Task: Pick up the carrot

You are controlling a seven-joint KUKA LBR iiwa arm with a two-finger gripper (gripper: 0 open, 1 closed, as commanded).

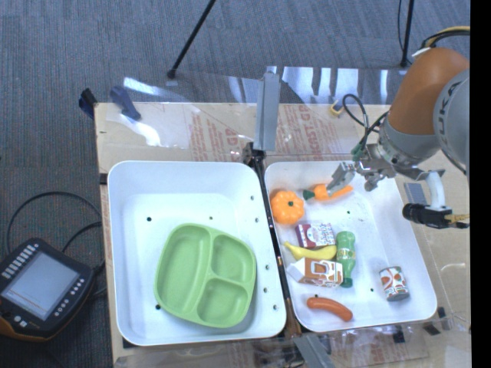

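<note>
End effector (pixel 347 176) reaches low over carrot (pixel 330 192) (right bin's far end).

Bright, even overhead light washes out the white bins (pixel 123 205), glare streaks the clear sheet (pixel 230 90) just behind them, shadows stay soft, and the whole view looks slightly soft and grainy

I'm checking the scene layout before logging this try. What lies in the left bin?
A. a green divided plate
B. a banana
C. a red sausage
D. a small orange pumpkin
A: the green divided plate lies alone in the left bin, while the pumpkin, banana and sausage all lie in the right bin with the carrot.
</note>
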